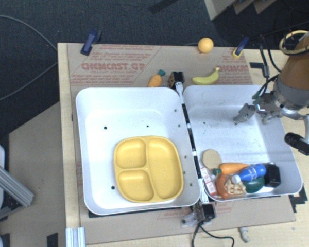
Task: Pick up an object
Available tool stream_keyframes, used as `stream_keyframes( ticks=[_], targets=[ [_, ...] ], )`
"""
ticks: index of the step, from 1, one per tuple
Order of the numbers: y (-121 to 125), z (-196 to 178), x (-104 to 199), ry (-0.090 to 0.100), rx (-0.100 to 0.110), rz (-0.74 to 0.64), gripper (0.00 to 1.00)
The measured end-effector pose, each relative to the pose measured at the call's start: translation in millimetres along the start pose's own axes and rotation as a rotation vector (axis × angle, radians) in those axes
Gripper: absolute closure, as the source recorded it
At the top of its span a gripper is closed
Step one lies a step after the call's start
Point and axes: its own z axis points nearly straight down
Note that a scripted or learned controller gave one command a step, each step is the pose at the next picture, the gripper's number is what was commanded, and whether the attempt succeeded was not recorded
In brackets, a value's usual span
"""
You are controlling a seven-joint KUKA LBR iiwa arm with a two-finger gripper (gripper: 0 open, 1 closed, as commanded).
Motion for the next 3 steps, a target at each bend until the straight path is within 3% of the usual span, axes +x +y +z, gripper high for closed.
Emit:
stream_keyframes(
  ticks=[1, 2, 3],
  targets=[
    [71.6, -49.3, 25.5, 0.0, -0.002, -0.001, 0.0],
    [-25.8, 18.5, 15.5, 0.001, 0.004, 0.002, 0.0],
    [66.0, -25.8, -0.8, -0.001, -0.001, -0.001, 0.0]
  ],
)
